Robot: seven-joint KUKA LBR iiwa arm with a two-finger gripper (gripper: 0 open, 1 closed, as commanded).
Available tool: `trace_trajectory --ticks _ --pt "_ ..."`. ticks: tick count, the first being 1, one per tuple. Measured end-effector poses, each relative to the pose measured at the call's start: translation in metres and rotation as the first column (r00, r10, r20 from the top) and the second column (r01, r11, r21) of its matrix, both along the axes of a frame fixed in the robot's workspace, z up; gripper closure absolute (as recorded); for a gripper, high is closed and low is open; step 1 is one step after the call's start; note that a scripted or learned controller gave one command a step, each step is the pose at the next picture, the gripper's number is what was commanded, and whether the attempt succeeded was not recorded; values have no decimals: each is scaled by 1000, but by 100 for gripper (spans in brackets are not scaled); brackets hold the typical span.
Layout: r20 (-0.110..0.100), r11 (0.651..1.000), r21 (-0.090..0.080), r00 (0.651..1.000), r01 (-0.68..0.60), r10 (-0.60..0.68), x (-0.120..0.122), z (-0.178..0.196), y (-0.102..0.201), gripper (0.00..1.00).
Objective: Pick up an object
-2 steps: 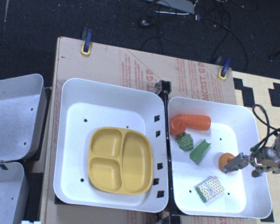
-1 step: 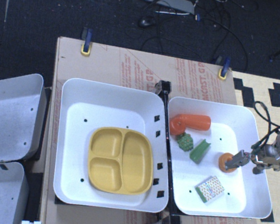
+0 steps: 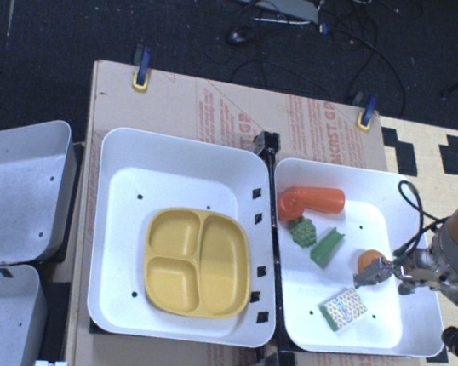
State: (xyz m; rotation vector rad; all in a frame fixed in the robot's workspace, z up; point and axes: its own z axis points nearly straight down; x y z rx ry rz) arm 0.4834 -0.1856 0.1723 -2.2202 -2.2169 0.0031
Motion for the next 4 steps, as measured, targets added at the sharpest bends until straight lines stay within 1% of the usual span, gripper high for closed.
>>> trace_trajectory --ticks 1,2,3,4 --pt "0 1000 0 1000 0 0 0 -64 2 0" --pt "11 1000 -2 1000 -1 1 3 -78 2 0" --pt "5 1000 -1 1000 0 0 1 -70 3 100" --pt "8 1000 -3 1000 -4 4 8 -25 -1 100"
